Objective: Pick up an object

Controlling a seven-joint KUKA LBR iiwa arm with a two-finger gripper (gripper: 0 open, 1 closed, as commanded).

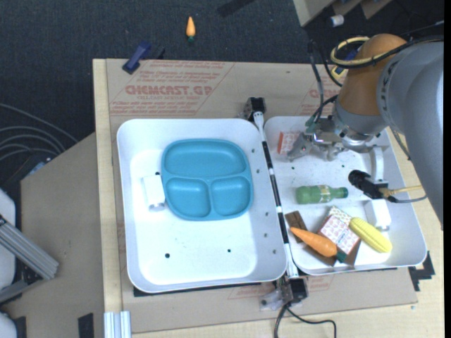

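Observation:
My gripper [316, 145] hangs over the far part of the right bin [405, 253], below the orange wrist band. Just left of it lies a small red and white packet [285, 143]. A green bottle [320, 193] lies on its side in the middle of that bin, nearer the camera than the gripper. Toward the near edge are an orange carrot [315, 241], a checkered box [339, 229], a yellow corn-like piece [371, 235] and a small brown piece [294, 218]. I see nothing held in the gripper.
The left bin [141, 259] holds a blue divided plate [206, 177] and a small white piece [152, 191] beside it. On the floor beyond the bench lie a blue item [136, 58] and a small orange item [190, 27].

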